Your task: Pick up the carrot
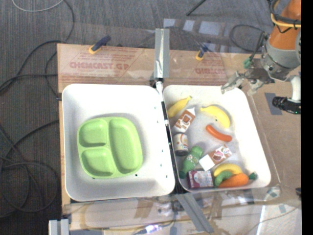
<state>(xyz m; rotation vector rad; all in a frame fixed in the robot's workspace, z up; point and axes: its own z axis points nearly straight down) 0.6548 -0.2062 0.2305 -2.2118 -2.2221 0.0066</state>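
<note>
The carrot [235, 180] lies in the right bin's [258, 138] near right corner, touching a banana [226, 170], while the gripper [238, 82] hangs with fingers spread and nothing between them over that bin's far right corner, well apart from it.

This is a robotics lab or test cell rather than a home or kitchen. The tabletop [73, 67] is a rough board with printed lettering, held by yellow-handled clamps [99, 44], and it carries two shallow white bins [68, 131] set side by side with a strip of tape [160, 53] between them, while loose black cables [29, 72] trail over the grey carpeted floor [122, 9] around it. The food in the right bin looks like plastic toy pieces beside small cartons [185, 120], the left bin holds a green divided tray [110, 147], and a grey arm [282, 48] with an orange band reaches in from the right.
</note>
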